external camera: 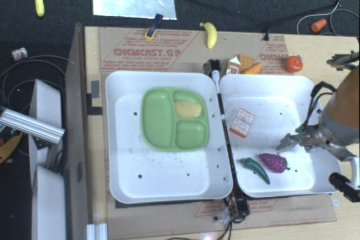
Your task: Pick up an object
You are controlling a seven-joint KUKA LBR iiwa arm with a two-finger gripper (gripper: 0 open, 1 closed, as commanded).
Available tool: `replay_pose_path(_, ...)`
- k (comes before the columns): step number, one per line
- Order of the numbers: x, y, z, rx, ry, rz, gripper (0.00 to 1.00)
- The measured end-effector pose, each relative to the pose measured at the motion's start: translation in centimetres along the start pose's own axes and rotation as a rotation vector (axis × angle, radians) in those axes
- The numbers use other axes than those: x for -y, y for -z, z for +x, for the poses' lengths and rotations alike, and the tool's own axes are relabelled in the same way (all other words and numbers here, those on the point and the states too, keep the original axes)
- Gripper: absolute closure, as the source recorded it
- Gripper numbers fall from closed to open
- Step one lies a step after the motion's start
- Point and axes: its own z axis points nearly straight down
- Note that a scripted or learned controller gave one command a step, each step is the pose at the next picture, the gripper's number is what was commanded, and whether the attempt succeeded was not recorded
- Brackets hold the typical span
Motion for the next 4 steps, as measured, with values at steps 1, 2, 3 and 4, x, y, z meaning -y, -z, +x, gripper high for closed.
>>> replay_pose_path(1, 0.0, -2.2, 4.7, -0.006, 0.011, 0.005, 0.00)
replay_pose_path(2, 0.0, -5.2, 0.3, -0.004, 0.004, 0.004, 0.00)
replay_pose_path(3, 0.0, -5.1, 0.7, -0.004, 0.005, 0.003, 0.00)
replay_pose_path(4, -0.1, -4.0, 0.7, -0.005, 0.005, 0.001, 1.00)
